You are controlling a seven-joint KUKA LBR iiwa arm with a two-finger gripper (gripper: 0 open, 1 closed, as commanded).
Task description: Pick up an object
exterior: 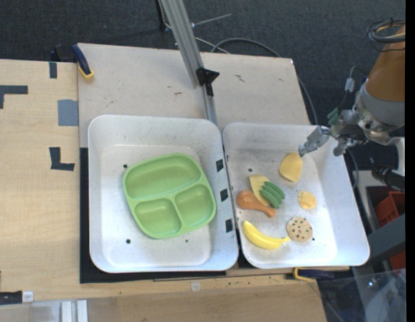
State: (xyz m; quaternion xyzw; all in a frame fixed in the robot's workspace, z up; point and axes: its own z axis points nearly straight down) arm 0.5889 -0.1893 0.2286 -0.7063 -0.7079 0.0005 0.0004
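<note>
White bins, two side by side on the bench (160, 79). Left bin (100, 180) has a green tray (169, 195) with three compartments, sitting roughly centre, skewed a bit.

Right bin (341, 233) holds the loose toy food:
- pear (291, 168), yellow, upper middle, nearest the gripper
- corn (266, 190), pale yellow with green husk, centre of the bin
- drumstick (255, 203), orange-brown, touching the corn's lower left side
- banana (263, 237), yellow, along the near wall, below the drumstick
- cookie (300, 229), tan with dark chips, just right of the banana's tip
- small yellow piece (307, 200), between pear and cookie, apart from both; can't tell what it is

Arm comes in from the right, orange band up at the frame edge. Gripper (313, 141) sits over the right bin's upper right corner, just above and right of the pear. One grey finger (310, 143) points down-left toward the pear, tip close to the pear's top but I can't confirm contact. Second finger isn't resolvable at this angle, so I can't tell if the pincer is wide or narrow. Nothing visibly between the fingers. All items are lying on the bin floor.

Grey pole (184, 32) runs diagonally from the top to the gap between the bins. Yellow-blue clamp (82, 61) on the bench's far left corner.
</note>
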